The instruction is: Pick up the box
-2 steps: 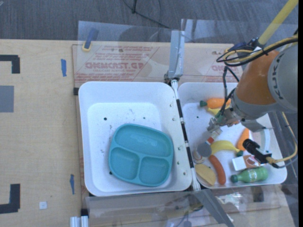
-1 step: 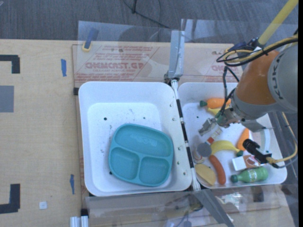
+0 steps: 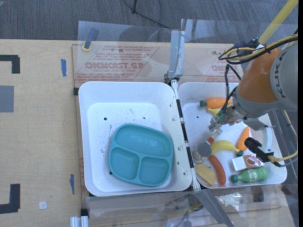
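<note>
Nearest the camera, a green bottle lies along the front wall of the right bin. The box, white with a red patch, lies just behind and touches or nearly touches the bottle. It sits on the camera side of the jaws, off toward the arm's side, with open bin floor above it. A sausage and a banana lie between the box and the spot under the jaws, and an orange piece lies just beyond the box.

The arm hangs over the middle of this bin. Its jaws point down near the banana's far end, apart from the box and with nothing visibly in them; whether they are released or clenched cannot be told. A carrot lies beyond the jaws.

Across the divider from the jaws, the left bin holds a teal tray. Both bins rest on the counter.

The step in hand looks like the approach, with the pickup not yet made. The next move calls for shifting the jaws toward the camera and the arm's side, centring over the box, then descending clear of the bottle and the orange piece.
</note>
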{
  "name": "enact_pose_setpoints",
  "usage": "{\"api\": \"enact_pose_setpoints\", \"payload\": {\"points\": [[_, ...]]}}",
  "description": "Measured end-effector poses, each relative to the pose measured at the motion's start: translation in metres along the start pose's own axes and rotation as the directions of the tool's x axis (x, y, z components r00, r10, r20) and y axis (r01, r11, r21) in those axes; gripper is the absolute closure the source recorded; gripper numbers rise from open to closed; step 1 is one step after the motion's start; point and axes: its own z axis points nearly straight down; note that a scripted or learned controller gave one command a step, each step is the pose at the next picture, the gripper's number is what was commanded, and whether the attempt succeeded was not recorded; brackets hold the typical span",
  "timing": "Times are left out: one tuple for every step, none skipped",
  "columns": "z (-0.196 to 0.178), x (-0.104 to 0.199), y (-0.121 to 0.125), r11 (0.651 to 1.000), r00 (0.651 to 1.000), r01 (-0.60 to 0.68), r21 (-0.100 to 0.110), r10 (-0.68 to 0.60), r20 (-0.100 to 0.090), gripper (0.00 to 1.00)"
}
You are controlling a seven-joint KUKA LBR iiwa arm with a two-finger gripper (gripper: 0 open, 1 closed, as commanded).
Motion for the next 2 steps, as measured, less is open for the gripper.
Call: {"api": "enact_pose_setpoints", "payload": {"points": [[0.0, 0.0, 0.0, 1.0, 1.0, 0.0, 0.0, 0.0, 0.0, 0.0], [0.019, 0.006, 0.007, 1.0, 1.0, -0.002, 0.007, 0.002, -0.003, 0.0]]}}
